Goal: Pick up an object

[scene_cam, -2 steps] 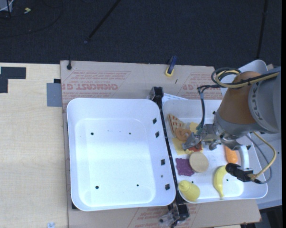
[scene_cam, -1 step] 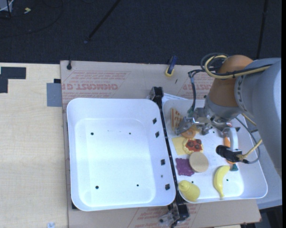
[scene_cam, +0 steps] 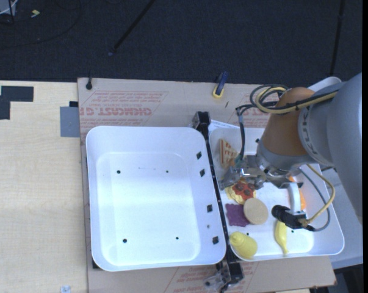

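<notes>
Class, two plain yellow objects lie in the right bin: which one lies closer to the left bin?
The rounded yellow lump at the bin's near-left corner; the slim yellow banana-shaped piece lies further right.

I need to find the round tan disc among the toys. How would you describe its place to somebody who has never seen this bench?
Look at the right white bin, the one the grey arm reaches into. Near its middle, just below the gripper, lies a flat round tan disc between a purple piece and a red-and-yellow toy. It is the only plain, pale circle; the yellow banana nearby is long and bright.
</notes>
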`<move>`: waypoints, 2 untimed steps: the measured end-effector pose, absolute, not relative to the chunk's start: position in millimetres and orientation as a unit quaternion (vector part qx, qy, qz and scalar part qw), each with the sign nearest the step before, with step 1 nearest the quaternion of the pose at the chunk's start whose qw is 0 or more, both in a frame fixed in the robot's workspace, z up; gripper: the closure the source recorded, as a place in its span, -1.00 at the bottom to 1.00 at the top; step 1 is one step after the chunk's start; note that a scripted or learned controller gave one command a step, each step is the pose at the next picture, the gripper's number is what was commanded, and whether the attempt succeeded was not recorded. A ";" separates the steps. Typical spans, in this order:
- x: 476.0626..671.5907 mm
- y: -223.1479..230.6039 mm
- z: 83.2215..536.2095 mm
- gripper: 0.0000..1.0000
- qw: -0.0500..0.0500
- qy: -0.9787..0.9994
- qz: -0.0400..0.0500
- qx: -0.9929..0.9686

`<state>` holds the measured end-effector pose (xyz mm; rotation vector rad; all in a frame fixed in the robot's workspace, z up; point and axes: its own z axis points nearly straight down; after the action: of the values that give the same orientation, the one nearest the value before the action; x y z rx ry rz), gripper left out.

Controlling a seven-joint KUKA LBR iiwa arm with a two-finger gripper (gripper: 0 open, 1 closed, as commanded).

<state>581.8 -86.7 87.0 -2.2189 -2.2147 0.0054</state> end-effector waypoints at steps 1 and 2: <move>583.4 -89.3 97.6 1.00 0.002 -0.705 0.001 -0.709; 632.6 -58.7 194.0 1.00 -0.003 -0.709 -0.003 -0.705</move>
<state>632.6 -58.7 194.0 -2.2207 -2.2313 -0.0105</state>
